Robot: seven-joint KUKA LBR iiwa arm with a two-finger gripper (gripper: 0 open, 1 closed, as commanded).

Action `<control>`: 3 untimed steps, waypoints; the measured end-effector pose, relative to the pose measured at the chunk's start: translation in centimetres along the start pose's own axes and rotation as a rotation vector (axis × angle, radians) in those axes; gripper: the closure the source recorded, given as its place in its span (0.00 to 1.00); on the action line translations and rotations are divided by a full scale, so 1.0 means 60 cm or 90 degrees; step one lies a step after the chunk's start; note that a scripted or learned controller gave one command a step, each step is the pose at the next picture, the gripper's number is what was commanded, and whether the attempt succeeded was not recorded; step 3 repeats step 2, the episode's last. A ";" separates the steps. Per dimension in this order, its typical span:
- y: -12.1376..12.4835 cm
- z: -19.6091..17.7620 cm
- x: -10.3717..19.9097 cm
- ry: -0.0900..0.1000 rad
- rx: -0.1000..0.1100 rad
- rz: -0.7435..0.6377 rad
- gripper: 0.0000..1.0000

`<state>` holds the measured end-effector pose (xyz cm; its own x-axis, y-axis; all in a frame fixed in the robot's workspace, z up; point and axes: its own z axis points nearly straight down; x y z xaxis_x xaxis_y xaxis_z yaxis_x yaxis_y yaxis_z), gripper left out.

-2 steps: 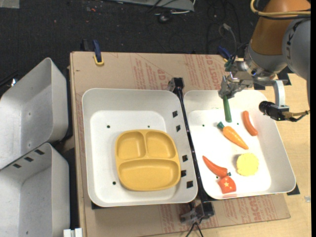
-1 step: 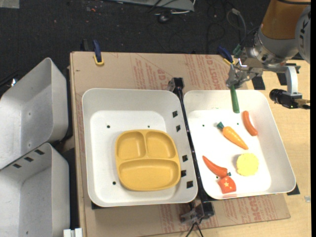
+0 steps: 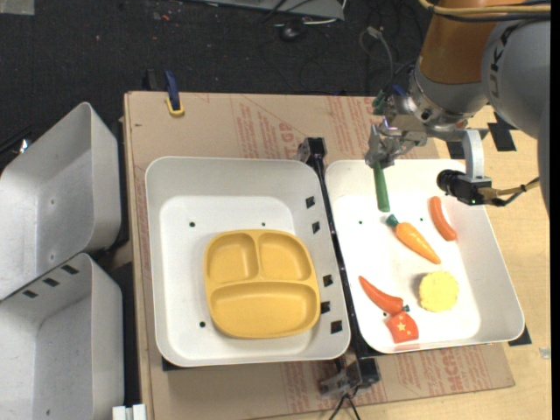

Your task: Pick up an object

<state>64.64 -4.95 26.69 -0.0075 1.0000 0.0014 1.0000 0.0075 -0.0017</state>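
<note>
My gripper [image 3: 382, 157] hangs over the far left corner of the right bin [image 3: 499, 269]. It is shut on the top end of a thin green stick-shaped vegetable [image 3: 381, 191], which points down from the fingers toward the bin floor. Just below its lower tip lies an orange carrot [image 3: 416, 240] with a green stub. Also in the right bin are a small orange-red sausage [image 3: 442, 218], a red chili pepper [image 3: 381, 292], a red strawberry-like piece [image 3: 402, 327] and a round yellow piece [image 3: 437, 290].
The left bin [image 3: 175, 234] holds a yellow divided plate [image 3: 261, 283]. A black divider [image 3: 325, 226] runs between the bins. A black fitting with a cable [image 3: 464, 185] sits over the right bin's far edge. White housings [image 3: 52, 234] stand at the left.
</note>
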 end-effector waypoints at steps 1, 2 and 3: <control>-0.010 -0.004 0.094 0.000 -0.001 0.000 1.00; -0.024 0.029 0.187 0.000 0.000 0.000 1.00; -0.024 0.029 0.187 0.000 0.000 0.000 1.00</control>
